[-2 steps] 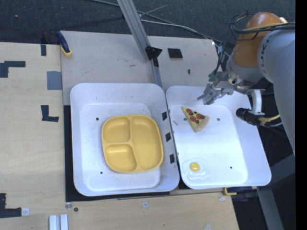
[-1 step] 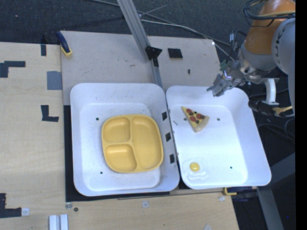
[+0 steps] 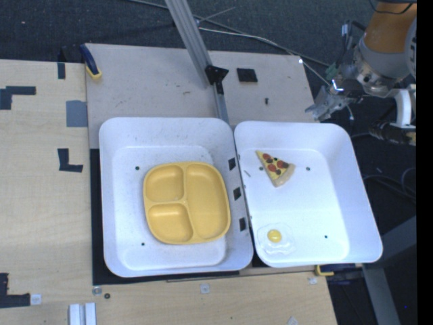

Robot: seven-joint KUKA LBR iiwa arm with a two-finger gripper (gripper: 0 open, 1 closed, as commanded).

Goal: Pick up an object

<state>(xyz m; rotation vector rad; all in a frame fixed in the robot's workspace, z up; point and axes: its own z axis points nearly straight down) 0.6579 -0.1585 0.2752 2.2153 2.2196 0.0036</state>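
yellow plastic is what i see first: a divided plate [image 3: 186, 203] with three compartments lying flat in the left white bin [image 3: 115, 147], a little toward that bin's lower half. i take the plate as my landmark. to its right, across the seam where the two bins meet, lies the right white bin [image 3: 338, 181]. in that bin, up and right of the plate, a toy pizza slice [image 3: 275, 168] rests flat with its point toward the upper left. down and right of the plate, near the front wall of the right bin, a toy fried egg [image 3: 276, 238] lies flat, white with a yellow yolk. pizza slice and egg are well apart from each other.

far up and right of the plate, beyond the right bin's back corner, my pincer [image 3: 329, 101] hangs over the counter's [image 3: 155, 87] edge, below the grey wrist and orange band. i cannot tell from here how it is set, and i see nothing in it.

above the plate, a grey metal strut [image 3: 189, 29] slants across the counter.
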